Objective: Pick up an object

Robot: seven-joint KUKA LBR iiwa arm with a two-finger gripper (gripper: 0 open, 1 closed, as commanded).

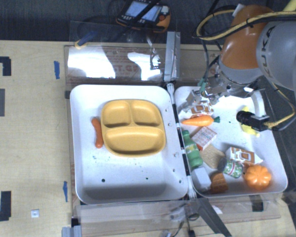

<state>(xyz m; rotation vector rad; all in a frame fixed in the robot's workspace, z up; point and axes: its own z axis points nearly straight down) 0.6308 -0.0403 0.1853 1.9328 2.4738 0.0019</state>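
A: Where is the carrot [197, 120]?
B: In the right bin [276, 147], near the top, just under the gripper [205, 94]. I can't tell what the gripper is doing.
A: Is it hard to grab?
B: It looks light, stiff and smooth, so maybe slippery. Grab the fat middle.
A: What else is there?
B: A pumpkin [257, 176], a can [232, 169] and boxes. The left bin [84, 132] has a yellow tray [132, 127] and a sausage [97, 133].
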